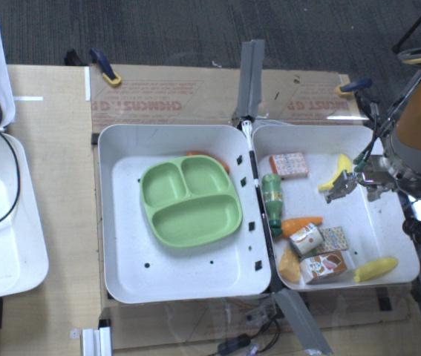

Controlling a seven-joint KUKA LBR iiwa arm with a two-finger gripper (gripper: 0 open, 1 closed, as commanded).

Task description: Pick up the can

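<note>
Approach step, nothing gripped yet. Gripper [341,189] hovering over right bin [388,141], fingers apart, near the banana [334,172]. Can [306,239] lying lower down, beside the carrot [301,225]. Next: move toward the can, descend, close.

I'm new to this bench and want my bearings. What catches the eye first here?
A bright green divided plate lies alone in the left bin. The right bin holds a crowd of small items: a green bottle, a carrot, small boxes. The arm's claw hovers over that bin from the right.
</note>
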